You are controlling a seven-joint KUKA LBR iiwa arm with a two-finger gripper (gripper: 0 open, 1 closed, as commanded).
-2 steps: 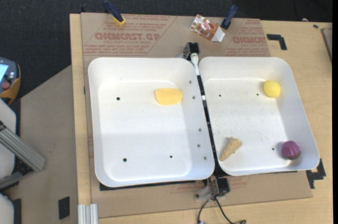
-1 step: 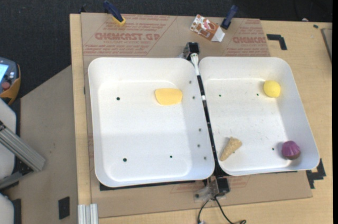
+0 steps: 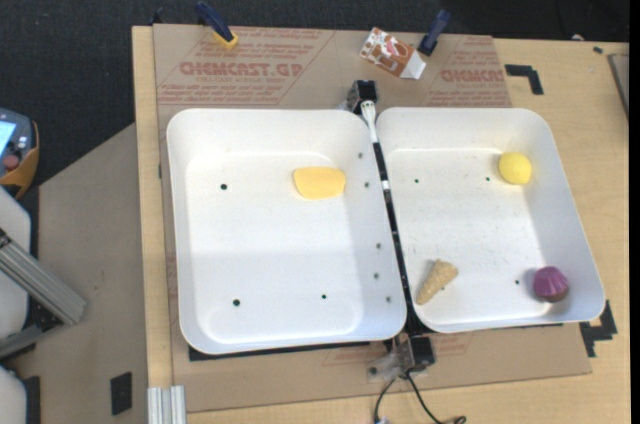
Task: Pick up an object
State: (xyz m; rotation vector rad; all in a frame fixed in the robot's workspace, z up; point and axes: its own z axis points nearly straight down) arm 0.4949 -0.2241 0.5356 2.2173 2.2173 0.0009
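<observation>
Overhead, nothing is grasped yet: a flat yellow oval block (image 3: 319, 182) lies in the left white bin (image 3: 200, 312); pincer state cannot be told. Next comes reaching down.

Yellow oval block (image 3: 319, 182) flat in left bin (image 3: 190, 242). In right bin (image 3: 575, 212): yellow ball (image 3: 515, 168) far corner, purple ball (image 3: 549, 283) near corner, tan cone (image 3: 435, 281) on its side.

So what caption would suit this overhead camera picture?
Two white bins: left bin holds a yellow block; right bin holds a yellow ball, cone, purple fruit.
</observation>
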